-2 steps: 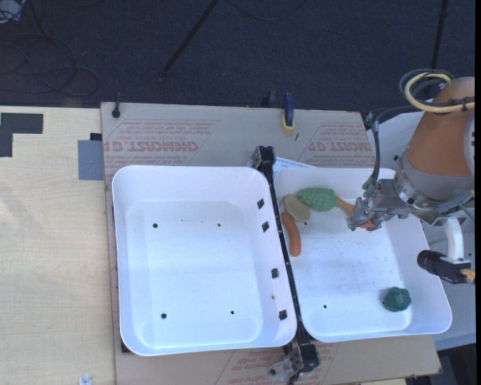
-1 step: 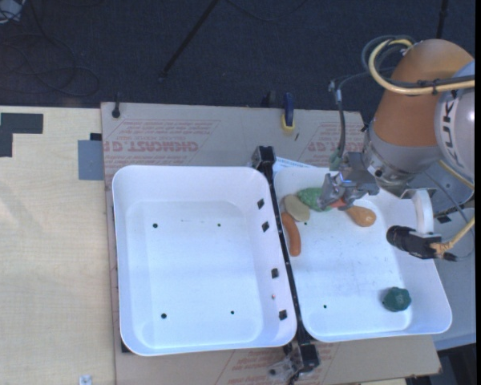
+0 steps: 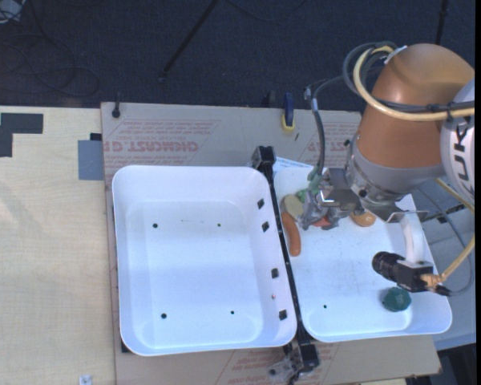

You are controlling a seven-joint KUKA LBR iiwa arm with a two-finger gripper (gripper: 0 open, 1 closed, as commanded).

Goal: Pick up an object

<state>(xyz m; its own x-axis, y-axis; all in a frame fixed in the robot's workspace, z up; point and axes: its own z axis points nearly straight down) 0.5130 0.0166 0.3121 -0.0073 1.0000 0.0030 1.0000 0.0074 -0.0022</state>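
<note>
Hand (image 3: 317, 213) is low in the right shallow white plastic bin (image 3: 361, 327), mid-right of frame, just beside a long orange sausage-shaped toy (image 3: 291, 236). Can't tell if it's open or gripping anything tbh. Small teal round object (image 3: 397, 299) sits at the bin's lower right corner.

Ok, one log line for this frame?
gripper: down in right bin, beside orange oblong | teal ball: bin's front right corner | grasp: unconfirmed

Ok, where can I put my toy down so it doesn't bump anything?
The left bin has bare floor from wall to wall. In the right bin, the near strip is free, between its left wall and the teal ball. It is crowded at the far end, where the gripper sits by the orange stick and an orange lump.
</note>
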